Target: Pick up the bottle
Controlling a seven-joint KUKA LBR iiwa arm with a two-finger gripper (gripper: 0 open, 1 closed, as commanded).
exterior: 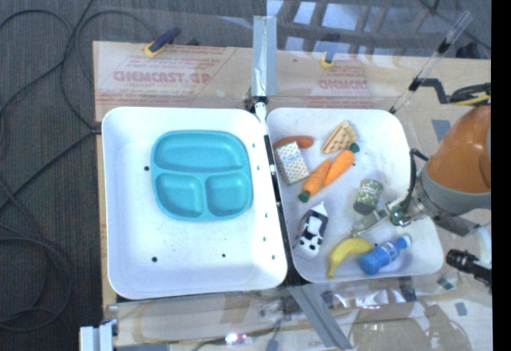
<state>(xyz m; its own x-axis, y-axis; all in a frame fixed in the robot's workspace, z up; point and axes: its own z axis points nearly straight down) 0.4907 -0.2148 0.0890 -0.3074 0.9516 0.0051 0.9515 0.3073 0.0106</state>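
Bench with two white bins on grey carpet. The blue bottle [384, 254] lay on its side in your right bin's [399, 130] near corner, touching the banana [348, 251], so any approach was crowded. Your gripper [375, 219] hovered just above it, beside the can [368, 195]; its opening could not be told.

I see a robotics lab: loose black cables [48, 30] on grey carpet [48, 262], yellow clamps [162, 40] gripping a taped cardboard bench [176, 74].

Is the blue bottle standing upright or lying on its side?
Lying on its side: the bottle rests lengthwise on the right bin's floor beside the banana.
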